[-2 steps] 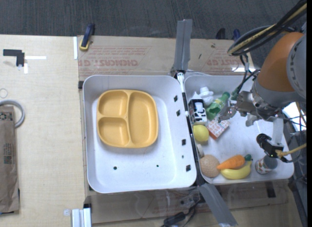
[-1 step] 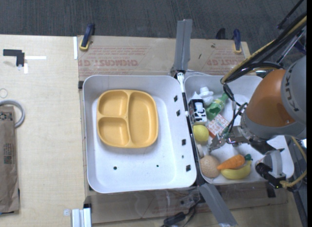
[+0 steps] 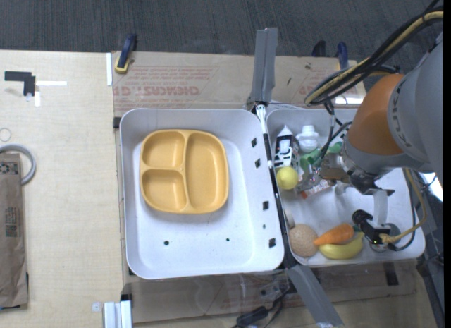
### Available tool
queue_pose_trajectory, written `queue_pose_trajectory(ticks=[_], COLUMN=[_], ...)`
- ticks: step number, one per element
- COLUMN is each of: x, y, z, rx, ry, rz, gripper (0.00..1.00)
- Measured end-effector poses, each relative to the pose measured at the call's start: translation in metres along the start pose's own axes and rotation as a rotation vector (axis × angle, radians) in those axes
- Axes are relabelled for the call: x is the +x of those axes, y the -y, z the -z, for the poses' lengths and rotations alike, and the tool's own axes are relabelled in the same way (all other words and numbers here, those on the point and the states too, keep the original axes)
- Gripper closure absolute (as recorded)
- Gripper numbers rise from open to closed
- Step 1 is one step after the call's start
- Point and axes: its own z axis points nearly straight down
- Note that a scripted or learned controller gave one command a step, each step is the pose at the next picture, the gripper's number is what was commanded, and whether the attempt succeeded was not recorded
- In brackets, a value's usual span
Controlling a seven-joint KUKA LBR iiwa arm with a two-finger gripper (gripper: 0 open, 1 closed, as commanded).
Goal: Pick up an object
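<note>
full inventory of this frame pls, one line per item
bins: 2, white, side by side on bench
plate: 1, yellow, three compartments, left bin
lemon: 1, yellow, right bin near divider
bottle: 1, white, right bin, far end
carton: 1, black and white, beside bottle
carrot: 1, orange, right bin, near end
banana: 1, yellow, touching carrot
round item: 1, tan, near corner, right bin
clamps: 2, blue, far edge of cardboard
arm: 1, grey with orange band, over right bin
</note>
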Motion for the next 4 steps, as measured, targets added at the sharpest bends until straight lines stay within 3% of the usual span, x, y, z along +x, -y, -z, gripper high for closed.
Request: queue_pose_trajectory(ticks=[1, 2, 3, 4], x=[-0.008, -0.015, -0.012, -0.032], y=[0.051, -0.035, -0.029, -0.013], z=[0.000, 0.016, 0.009, 0.024], rx=[0.002, -0.001, -0.017, -0.001], ry=[-0.002, -0.001, 0.007, 0.000], rz=[0.030, 0.172, 0.257, 0.390], gripper=[0.00, 0.00, 0.00, 0.00])
